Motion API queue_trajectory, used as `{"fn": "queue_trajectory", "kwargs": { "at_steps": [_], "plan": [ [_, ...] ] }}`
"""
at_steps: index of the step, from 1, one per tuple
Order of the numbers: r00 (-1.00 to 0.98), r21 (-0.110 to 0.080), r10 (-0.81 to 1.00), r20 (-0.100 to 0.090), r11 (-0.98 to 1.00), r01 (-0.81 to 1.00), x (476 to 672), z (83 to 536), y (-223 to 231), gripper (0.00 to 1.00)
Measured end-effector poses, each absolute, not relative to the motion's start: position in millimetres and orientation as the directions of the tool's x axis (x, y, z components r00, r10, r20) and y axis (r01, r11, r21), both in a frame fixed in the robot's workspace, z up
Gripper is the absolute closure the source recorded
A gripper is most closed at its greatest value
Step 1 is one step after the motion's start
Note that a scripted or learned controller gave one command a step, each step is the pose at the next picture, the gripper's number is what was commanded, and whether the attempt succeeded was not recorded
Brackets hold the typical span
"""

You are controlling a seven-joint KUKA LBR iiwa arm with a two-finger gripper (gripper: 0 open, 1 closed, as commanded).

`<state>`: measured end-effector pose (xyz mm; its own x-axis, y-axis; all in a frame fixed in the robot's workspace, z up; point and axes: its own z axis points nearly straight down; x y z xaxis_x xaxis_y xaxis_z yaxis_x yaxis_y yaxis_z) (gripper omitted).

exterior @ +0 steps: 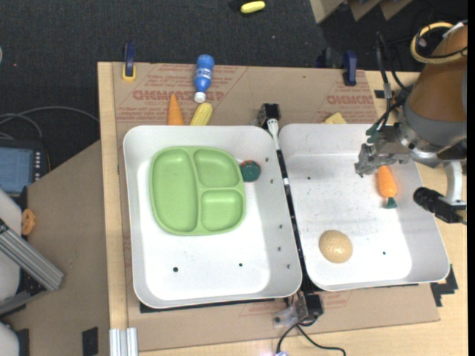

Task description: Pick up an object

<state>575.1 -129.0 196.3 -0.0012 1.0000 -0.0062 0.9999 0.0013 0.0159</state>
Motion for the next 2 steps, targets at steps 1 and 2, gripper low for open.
{"fn": "queue_trajectory", "kwargs": {
  "at_steps": [1, 2],
  "plan": [
    [0.003, 0.000, 1.000, -0.002, -0.003, 1.000, 598.6, 116.4, -176.9, 1.00],
    [0.000, 0.001, 1.000, -0.001, 0.000, 1.000, 598.3, 120.2, -174.3, 0.00]
  ]
}}
